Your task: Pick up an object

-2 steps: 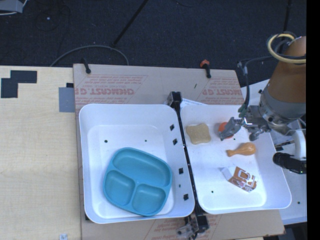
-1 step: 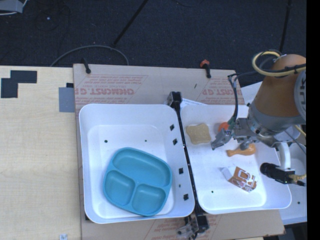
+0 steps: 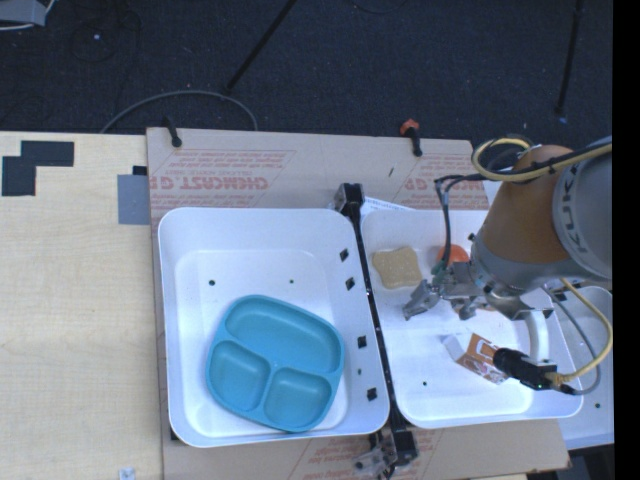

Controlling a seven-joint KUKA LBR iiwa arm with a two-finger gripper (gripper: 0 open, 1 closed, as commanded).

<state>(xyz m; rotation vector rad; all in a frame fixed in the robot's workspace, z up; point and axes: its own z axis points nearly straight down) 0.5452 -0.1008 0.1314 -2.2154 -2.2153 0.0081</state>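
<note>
Claw [image 3: 442,303] hangs low inside the right bin [image 3: 430,400], just beside the tan pad [image 3: 397,266], the nearest candidate for a pick. Whether the claw is apart or together cannot be told from this slant, and nothing is seen held in it. The tan pad lies flat near the bin's far left corner, close to the divider between the bins. An orange piece [image 3: 456,252] peeks out just behind the claw, partly hidden by the wrist, and a small printed packet [image 3: 478,354] lies on the bin floor lower in the view.

The likely hazard is that the claw sits between the three items rather than squarely over any, so a straight descent may meet bare plastic or shove the pad against the wall. The pad looks flat and low, and a grip could slip off its edges.

The grey arm [image 3: 530,218], orange-banded, reaches in from the right with its wrist bent down over the bin. In the left bin [image 3: 190,268] a blue divided plate [image 3: 275,361] rests well apart, beside the pale bench [image 3: 70,318].
</note>
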